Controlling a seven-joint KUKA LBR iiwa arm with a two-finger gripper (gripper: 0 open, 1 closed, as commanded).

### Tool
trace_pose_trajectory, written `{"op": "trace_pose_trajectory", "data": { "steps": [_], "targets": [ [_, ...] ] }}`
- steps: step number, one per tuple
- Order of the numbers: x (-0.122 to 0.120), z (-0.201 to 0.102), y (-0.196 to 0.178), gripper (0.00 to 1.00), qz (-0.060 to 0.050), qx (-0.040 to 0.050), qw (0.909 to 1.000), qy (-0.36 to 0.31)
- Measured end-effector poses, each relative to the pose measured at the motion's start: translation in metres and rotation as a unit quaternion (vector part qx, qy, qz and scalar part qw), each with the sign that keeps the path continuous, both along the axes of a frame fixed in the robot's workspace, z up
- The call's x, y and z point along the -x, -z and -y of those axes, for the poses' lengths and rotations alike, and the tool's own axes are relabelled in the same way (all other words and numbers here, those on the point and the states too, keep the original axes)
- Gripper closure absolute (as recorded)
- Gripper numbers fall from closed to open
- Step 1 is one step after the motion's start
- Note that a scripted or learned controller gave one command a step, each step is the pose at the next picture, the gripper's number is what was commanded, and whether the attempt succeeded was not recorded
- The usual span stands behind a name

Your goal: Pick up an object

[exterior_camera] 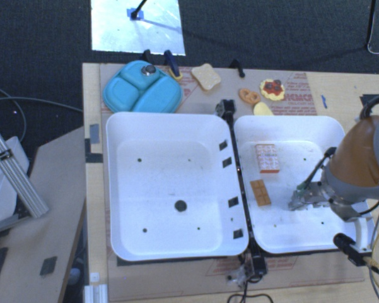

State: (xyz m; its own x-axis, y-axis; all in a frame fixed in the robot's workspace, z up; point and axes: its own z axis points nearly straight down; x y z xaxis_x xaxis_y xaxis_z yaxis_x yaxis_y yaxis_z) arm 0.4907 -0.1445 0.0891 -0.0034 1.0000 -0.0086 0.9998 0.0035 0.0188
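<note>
**Robot claw low in the right bin**

Closest to us, the big arm comes in from the right, grey with an orange band. Its claw is down low inside the right bin. The claw is grey and blurry, so I cannot tell if it is open or closed. Nothing can be seen in its grip.

Two things lie in the right bin. A flat brown bar lies just to the left of the claw, near it but not touching. A small pink and white box lies a bit farther back, just behind the bar.

The left bin sits right beside the right one. A small dark round thing lies on its floor.

Behind the bins, toy food lies on the bench. A blue plate with sections sits behind the left bin. A slice of toast lies to the right of it. Farther right lie a pretzel, a little round tart with red on top, and a pale yellow piece touching the right bin's back edge.
</note>
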Motion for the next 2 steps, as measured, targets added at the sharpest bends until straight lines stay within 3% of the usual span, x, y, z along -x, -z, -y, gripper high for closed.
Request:
{"op": "trace_pose_trajectory", "data": {
  "steps": [1,2],
  "targets": [
    [-0.001,0.060,0.000,1.00,-0.003,-0.0062,1.0000,0.001],
    [-0.043,0.063,0.001,1.00,-0.006,-0.0029,1.0000,-0.001]
  ]
}}
